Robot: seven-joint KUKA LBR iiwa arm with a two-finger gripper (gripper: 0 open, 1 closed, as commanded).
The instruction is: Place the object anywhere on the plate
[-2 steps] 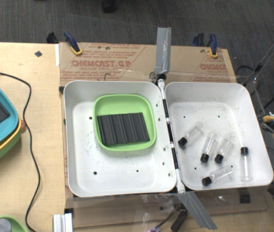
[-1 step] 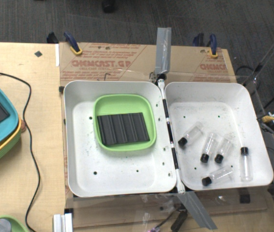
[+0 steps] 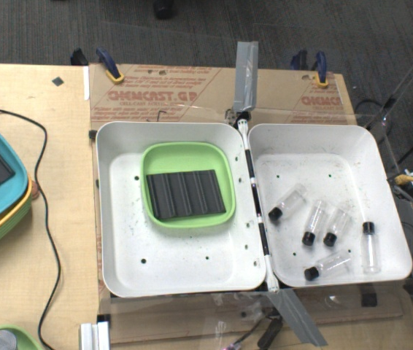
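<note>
Cardboard (image 3: 214, 93) behind the bins reads "CHEMCAST.GP" in red; plate (image 3: 187, 188) green, vials (image 3: 316, 224) unlabelled.

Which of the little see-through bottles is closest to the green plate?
The vial at the upper left of the group in the right bin. It lies tilted, black cap toward the green plate; the other four lie farther right.

Dark grey carpet (image 3: 279, 13) lies beyond the pale wooden bench (image 3: 39, 217) (chair wheels (image 3: 164, 7) show at the top edge).
</note>
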